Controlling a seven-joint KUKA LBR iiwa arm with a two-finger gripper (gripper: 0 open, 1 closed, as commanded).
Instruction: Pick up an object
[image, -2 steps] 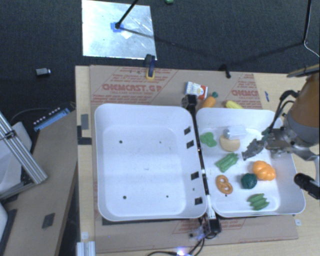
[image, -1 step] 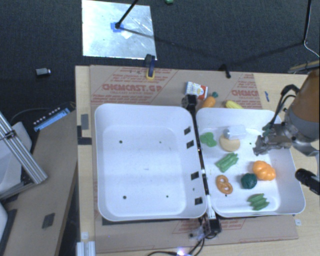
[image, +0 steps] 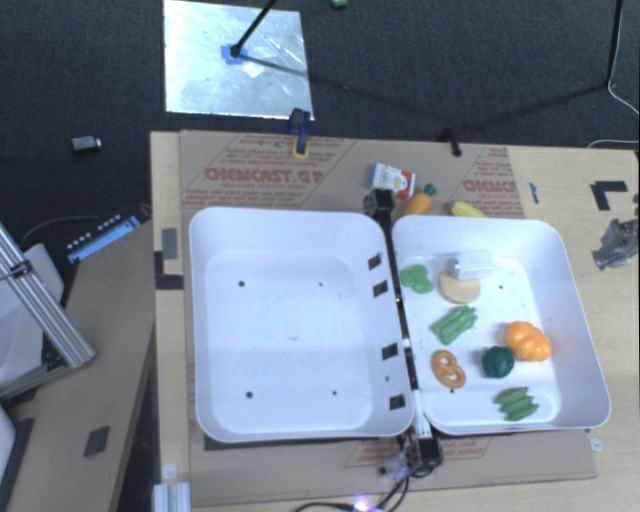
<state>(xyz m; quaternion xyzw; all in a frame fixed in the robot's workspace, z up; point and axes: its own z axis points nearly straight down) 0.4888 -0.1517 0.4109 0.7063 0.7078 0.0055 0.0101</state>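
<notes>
The right bin holds several toy foods. A white block rests on a tan disc, with a light green piece to their left. Below them lie a green pod, an orange fruit, a dark green ball, a pretzel and another green pod. My gripper is a small grey shape at the view's right edge, outside the bin and well right of the items. Nothing is seen in it.
The left bin adjoins the right one along a hinged divider. Behind the bins on the cardboard lie a white-and-red packet, a small carrot and a yellow piece. A foil sheet lies on the floor.
</notes>
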